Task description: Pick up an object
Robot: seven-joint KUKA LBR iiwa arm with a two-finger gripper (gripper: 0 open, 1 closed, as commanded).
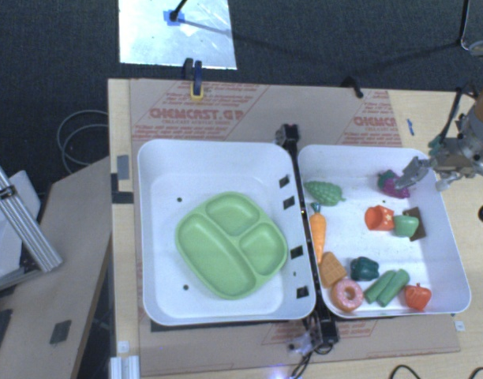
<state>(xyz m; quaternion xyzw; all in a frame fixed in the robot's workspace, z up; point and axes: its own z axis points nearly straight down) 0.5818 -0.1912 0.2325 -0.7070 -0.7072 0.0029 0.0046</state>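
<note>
Camera view: looking down at a slant on two white bins side by side
Gripper (421, 170): comes in from the right edge, sitting over the top right corner of the right bin (451, 235); can't tell if it's released or clenched, it's too small and blurry
Purple thing (393, 184): small purple toy veg, lumpy, right at the gripper tip, looks like it's touching but not clearly between anything
Rest of the right bin: green leafy piece (323, 192) at top left, carrot (317, 229) along the left wall, orange-red piece (378, 218) beside a light green one (406, 226), dark green pepper (365, 268), pink donut (348, 294), green pod (387, 287), red tomato (417, 295) near the bottom right corner
Left bin (159, 212): holds a light green divided plate (231, 245), three compartments
Surface: cardboard sheet (249, 109) with red print under both bins, on a pale wood bench (119, 117)
Room: dark carpet (44, 46), a shiny foil-ish sheet (177, 22) up top, white cable loop (80, 136) at left
</note>
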